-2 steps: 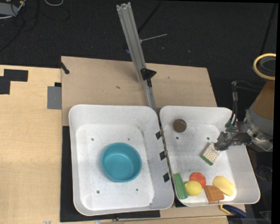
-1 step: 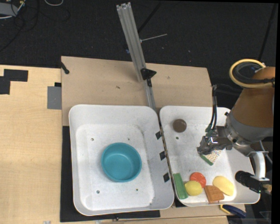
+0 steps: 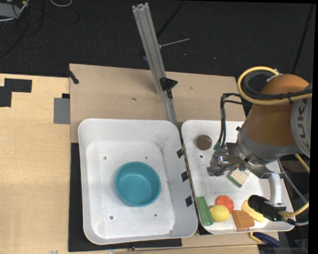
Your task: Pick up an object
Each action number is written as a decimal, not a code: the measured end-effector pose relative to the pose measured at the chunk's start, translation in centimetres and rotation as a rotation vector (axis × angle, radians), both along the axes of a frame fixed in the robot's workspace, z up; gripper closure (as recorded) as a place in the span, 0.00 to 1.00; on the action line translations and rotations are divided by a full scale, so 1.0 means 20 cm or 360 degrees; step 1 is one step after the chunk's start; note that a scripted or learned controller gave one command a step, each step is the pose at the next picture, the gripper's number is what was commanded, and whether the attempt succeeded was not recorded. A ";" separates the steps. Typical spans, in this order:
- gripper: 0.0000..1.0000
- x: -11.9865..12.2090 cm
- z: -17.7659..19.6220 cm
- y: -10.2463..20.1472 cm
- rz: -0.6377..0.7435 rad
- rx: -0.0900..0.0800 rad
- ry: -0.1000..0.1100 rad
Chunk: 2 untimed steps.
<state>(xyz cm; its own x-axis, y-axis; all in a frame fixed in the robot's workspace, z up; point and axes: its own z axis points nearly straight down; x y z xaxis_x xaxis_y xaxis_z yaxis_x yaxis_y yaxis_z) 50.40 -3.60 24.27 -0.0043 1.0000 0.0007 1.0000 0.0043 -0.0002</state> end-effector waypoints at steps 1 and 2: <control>1.00 0.03 -0.03 0.28 -0.0001 -0.0001 0.0002; 1.00 0.04 -0.03 0.51 -0.0002 -0.0001 0.0001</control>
